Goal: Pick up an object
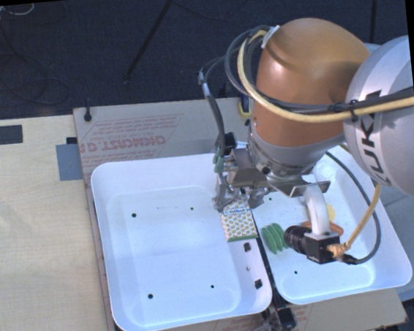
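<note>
My gripper (234,203) hangs over the ridge between the two bins, under the arm's orange band (307,70). A small flat packet (240,225) with a green-and-white check pattern and a pale label at its top sits directly below the fingers. Its upper edge is pinched between them and it overlaps the divider. A ribbed green object (273,238) lies in the right bin (336,278) just right of the packet. A yellow and orange object (333,218) lies farther right, partly hidden by the arm's white bracket.
The left bin (163,239) lies to the left of the gripper. A black unit (312,243) on a cable hangs from the arm over the right bin. Cardboard (138,135) lies under the bins, with the wooden bench (32,253) to the left.
</note>
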